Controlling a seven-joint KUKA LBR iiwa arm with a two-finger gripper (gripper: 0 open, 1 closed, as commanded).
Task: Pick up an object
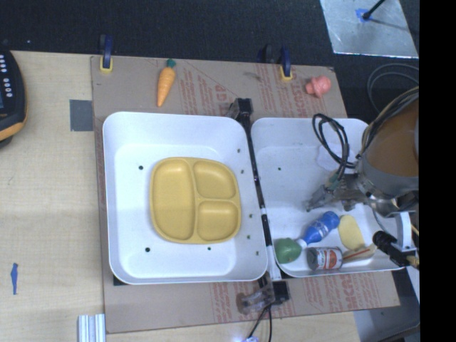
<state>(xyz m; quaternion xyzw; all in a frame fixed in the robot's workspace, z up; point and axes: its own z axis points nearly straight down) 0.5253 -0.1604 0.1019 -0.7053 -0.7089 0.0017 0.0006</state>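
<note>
Nearest, the small can [326,259] lies beside the blue bottle [321,227] in the right bin [285,148]; descend squarely over one, though whether the jaws are parted is unclear.

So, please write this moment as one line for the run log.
tool: low in right bin | above blue bottle | grasp: not visible | yellow plate: left bin

Bench [50,212]: pale wood, filling the 9 o'clock side.
Board [214,91]: brown cardboard at centre, held by clamps [106,52] at 12 o'clock.
Floor [199,9]: dark, along 12 o'clock.
Pale patch [367,16]: at 1 o'clock.
</note>
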